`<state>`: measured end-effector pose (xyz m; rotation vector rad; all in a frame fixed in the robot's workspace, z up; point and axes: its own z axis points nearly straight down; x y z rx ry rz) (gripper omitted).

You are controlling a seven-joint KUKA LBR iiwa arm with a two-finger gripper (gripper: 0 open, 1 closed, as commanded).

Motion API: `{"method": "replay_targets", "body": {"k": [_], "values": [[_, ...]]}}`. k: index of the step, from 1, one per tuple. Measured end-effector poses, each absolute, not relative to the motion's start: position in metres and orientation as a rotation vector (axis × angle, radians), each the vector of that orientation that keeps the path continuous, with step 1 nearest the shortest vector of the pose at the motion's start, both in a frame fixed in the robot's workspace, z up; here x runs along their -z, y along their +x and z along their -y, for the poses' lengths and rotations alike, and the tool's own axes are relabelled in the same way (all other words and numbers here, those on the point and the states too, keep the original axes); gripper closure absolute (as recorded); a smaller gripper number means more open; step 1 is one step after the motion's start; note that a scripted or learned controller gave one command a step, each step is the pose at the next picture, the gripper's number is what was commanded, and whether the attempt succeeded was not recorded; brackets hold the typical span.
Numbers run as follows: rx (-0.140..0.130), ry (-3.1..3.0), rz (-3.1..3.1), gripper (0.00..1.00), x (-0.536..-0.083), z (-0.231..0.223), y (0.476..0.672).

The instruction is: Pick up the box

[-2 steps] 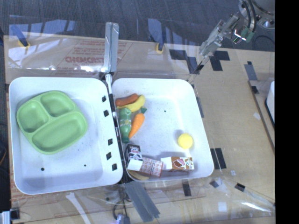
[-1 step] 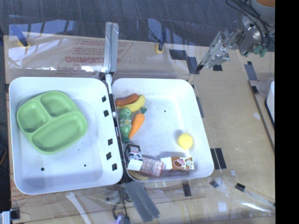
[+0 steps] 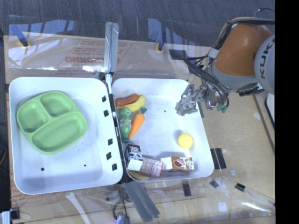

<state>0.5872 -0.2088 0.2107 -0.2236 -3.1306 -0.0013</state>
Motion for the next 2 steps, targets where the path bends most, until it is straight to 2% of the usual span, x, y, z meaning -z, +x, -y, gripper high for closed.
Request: {"method": "replay_targets", "body": {"k": [1, 2], "values": [[0.004, 0.689, 3.063, 1.0, -0.134, 0.179, 0.626], [-0.002, 1.357, 2.837, 1.0, -0.094, 0.206, 0.624]]}}
